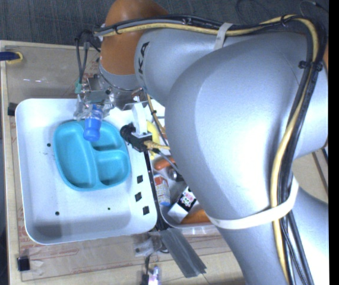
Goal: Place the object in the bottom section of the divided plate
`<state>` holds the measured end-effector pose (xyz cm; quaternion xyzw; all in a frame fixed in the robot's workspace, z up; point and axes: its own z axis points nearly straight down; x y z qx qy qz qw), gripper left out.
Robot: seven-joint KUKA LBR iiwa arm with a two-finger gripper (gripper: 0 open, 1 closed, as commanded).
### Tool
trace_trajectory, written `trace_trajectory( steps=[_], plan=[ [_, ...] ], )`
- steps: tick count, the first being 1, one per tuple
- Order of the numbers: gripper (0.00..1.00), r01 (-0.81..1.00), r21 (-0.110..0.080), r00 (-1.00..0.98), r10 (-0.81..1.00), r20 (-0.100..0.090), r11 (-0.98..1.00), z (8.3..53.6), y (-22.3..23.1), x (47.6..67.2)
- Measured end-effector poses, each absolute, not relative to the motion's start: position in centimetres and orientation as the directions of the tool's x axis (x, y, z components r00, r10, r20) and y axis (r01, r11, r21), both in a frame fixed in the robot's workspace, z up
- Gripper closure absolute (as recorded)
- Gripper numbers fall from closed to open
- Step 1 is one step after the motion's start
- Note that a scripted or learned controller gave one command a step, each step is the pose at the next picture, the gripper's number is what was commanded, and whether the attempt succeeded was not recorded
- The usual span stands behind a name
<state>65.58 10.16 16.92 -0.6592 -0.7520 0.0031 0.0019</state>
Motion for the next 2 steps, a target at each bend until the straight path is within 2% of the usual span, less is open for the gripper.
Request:
trace_trajectory(
  steps=[1, 2],
  plan=[
    [0.00, 0.991, -0.007, -0.131, 0.991, -0.001, 0.131, 16.9, 10.2, 65.6],
    [0.00, 0.999, -0.005, 0.034, 0.999, -0.002, -0.034, 28.2, 8.6, 65.7]
  ],
)
